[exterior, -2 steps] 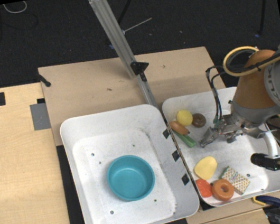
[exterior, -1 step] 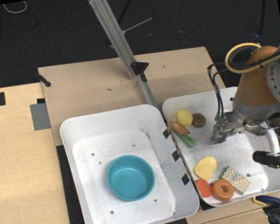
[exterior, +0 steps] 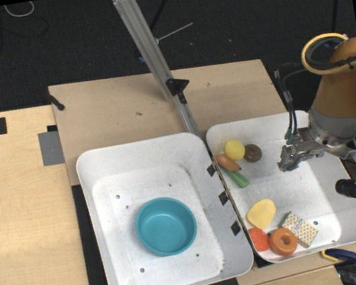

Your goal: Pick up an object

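The right bin (exterior: 342, 222) holds several small items: a yellow lemon (exterior: 234, 149), a brown round piece (exterior: 253, 153), a carrot with a green top (exterior: 230, 167), a yellow wedge (exterior: 261, 212), an orange ring (exterior: 283, 241), a red piece (exterior: 259, 238) and a checkered block (exterior: 300, 229). My gripper (exterior: 291, 158) hangs over the right part of this bin, to the right of the brown piece and apart from every item. I see nothing between its fingers.
The left bin (exterior: 101, 172) holds a teal bowl (exterior: 167, 225). A slanted metal rail (exterior: 150, 48) runs down to the bins' shared edge. The arm (exterior: 341, 103) comes in from the right, over the right bin's rim.
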You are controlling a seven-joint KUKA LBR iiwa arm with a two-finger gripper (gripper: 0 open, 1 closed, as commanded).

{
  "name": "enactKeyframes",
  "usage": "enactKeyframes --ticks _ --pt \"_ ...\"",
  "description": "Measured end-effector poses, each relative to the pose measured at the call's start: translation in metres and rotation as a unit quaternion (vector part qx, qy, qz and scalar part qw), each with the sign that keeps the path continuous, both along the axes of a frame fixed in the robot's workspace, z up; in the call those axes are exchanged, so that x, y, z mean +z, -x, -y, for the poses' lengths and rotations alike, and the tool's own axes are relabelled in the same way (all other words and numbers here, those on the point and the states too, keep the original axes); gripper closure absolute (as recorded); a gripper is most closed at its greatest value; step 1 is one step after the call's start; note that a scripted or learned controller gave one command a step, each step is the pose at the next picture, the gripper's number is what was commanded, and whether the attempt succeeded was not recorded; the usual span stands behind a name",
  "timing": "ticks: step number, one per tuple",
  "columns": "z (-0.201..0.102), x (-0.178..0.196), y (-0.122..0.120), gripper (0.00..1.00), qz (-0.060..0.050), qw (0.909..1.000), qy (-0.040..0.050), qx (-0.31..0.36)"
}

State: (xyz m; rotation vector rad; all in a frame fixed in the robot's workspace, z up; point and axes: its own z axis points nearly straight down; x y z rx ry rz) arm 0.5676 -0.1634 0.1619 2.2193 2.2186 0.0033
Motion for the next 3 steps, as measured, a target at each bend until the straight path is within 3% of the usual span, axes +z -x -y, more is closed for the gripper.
enactKeyframes --ticks 2,3 --pt "0.002 0.08 -0.011 1.0 -0.001 1.0 -0.0002 0.0" --pt "-0.053 0.069 -0.018 1.0 -0.002 1.0 -0.001 0.002"
